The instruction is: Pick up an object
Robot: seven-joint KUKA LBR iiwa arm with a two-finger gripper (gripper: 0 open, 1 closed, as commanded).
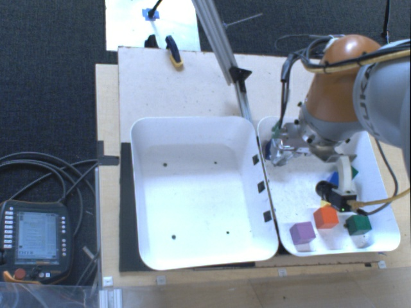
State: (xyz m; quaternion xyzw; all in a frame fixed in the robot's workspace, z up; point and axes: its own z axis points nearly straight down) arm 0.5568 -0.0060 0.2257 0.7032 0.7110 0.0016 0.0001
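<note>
Teach pendant: left of counter | left bin: holds no objects | right bin: purple cube, orange cube, green cube at near edge | end effector: over right bin's far-left area, jaw opening and grasp cannot be determined

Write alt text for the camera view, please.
A grey arm reaches from the right over the right bin, which holds purple, orange and green blocks near its front edge. The left bin lies beside it.
</note>
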